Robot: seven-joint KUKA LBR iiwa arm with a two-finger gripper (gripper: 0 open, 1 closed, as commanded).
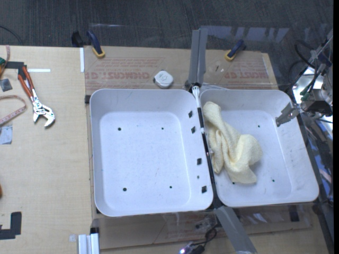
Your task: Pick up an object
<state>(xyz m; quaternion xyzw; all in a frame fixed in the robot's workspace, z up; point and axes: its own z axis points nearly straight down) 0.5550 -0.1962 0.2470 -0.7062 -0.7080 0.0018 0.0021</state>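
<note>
1. The cloth (231, 148) lies in the right bin (286, 189), against the bin's left wall, next to the divider between the two bins. It is pale yellow and crumpled, with a long part running up toward the far corner and a thicker bunch at the near end.
2. The left bin (106, 194) has nothing to pick, so the cloth is the only candidate for the task.
3. The tool (288, 114) is at the right edge of the right bin, well apart from the cloth. Whether it is open or closed, I cannot tell from this view (it is small and partly lost against the arm's cables).
4. I judge the cloth to be light, soft and limp. It will not slip much, but it will sag and unfold when lifted, and a thin edge can pull out of the grip.
5. The best place to take hold is probably the thick bunch at the near end, where several folds are stacked. A pinch from above on a raised fold should catch enough material.
6. On the worktop (47, 184) to the left lie pliers (35, 100), well away from the bins.
</note>
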